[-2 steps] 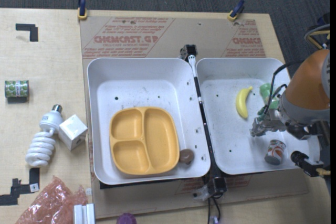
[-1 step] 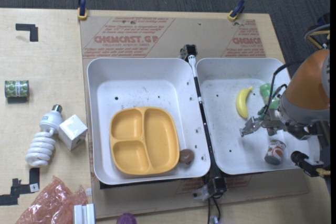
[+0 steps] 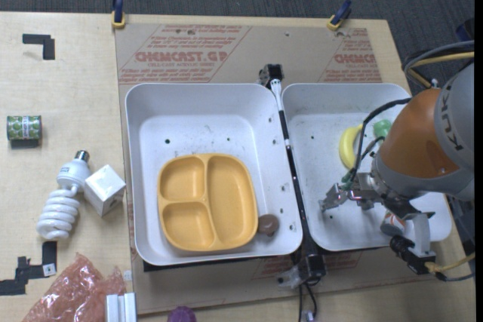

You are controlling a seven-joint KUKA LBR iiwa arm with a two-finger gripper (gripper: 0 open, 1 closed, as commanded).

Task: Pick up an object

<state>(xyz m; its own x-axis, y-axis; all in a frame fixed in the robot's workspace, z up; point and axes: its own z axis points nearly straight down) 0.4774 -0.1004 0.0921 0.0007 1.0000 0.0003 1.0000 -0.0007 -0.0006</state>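
Now gripper low in right bin, finger spread unclear, beside yellow object

Two shallow white plastic bins sit on a tan cardboard sheet printed with red lettering. The left bin carries a yellow-orange three-compartment plate and a small brown round object. The right bin shows a yellow curved object and a green object. The grey robot arm wears an orange band. A white spiral light bulb lies on the pale bench
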